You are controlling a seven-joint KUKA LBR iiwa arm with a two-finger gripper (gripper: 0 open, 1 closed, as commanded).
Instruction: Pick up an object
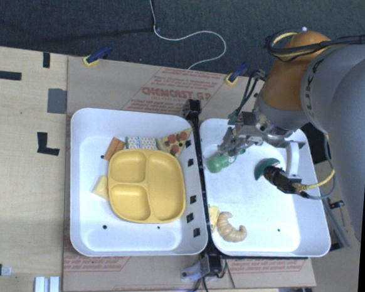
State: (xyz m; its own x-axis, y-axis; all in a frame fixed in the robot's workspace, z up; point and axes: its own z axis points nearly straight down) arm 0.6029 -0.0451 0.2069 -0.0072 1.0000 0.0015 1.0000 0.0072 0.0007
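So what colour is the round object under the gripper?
Green round object, right bin, seen in the camera view.

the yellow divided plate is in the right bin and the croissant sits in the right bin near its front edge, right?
Not quite. The camera view shows the yellow divided plate in the left bin, not the right one. The croissant does sit in the right bin near its front edge.

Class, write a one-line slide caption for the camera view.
Pincer above green object in right bin.

Yellow plate (147, 185) hiding flat items beneath; arm (339, 73) cut by right edge
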